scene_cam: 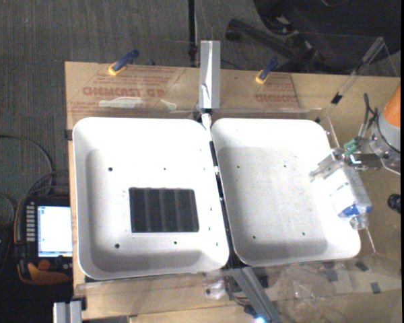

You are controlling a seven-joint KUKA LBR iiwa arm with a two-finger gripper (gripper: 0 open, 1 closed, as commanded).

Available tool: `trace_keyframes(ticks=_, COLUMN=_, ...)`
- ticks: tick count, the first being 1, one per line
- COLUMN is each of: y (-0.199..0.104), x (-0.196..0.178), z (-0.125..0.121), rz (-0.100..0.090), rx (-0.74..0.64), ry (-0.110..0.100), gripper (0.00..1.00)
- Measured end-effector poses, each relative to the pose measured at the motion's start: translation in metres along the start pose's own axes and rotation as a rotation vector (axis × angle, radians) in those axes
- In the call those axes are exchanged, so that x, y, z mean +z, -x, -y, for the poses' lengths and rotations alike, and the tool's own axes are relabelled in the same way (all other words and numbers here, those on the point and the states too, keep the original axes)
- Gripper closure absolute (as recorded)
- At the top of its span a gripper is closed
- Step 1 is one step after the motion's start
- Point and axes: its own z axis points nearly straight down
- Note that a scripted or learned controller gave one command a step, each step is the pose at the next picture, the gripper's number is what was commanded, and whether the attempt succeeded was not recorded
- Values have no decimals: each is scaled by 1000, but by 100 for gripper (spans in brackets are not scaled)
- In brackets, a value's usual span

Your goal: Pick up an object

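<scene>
Black and ribbed, the flat object (163, 209) lies in the left bin (94, 147), well apart from the gripper (347, 180) at the right bin's (269, 180) right rim. Its opening I cannot tell. I would cross over and descend centred above it.

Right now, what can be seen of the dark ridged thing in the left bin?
The dark tray is a flat rectangle, black or dark grey, with about four parallel grooves running front to back; the material cannot be told for sure. It lies flat on the floor of the left bin, toward the near side and roughly centred, its long side running left to right. Nothing but the bin floor touches it, and the gripper is far off over the right bin.
</scene>
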Motion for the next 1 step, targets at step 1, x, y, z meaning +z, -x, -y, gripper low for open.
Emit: trace_keyframes(ticks=1, y=1, x=15, z=-21, rz=3, rx=-96, ry=0, gripper=0)
